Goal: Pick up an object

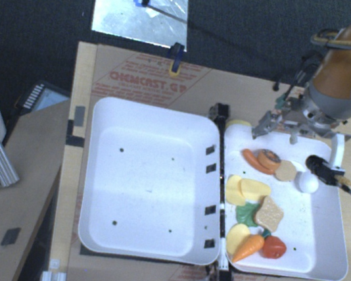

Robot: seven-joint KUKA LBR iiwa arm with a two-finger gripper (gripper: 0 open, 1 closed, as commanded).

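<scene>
Toy food lies in the right bin (327,229). An orange hot dog (261,160), a tan round piece (285,170) and a white ball (306,183) sit at its far end. Yellow slices (247,189), a green piece (245,213), a bread slice (269,215), a carrot (248,248) and a red tomato (273,247) crowd the near left part. My gripper (277,129) hangs over the bin's far edge, just beyond the hot dog. It is open, and nothing is between its fingers.
The left bin (149,179) lies beside the right one, with black clips (214,170) along the shared wall. A pale yellow piece (238,124) sits at the right bin's far left corner. A clamp (175,60) and a silver sheet (143,4) lie beyond the bins.
</scene>
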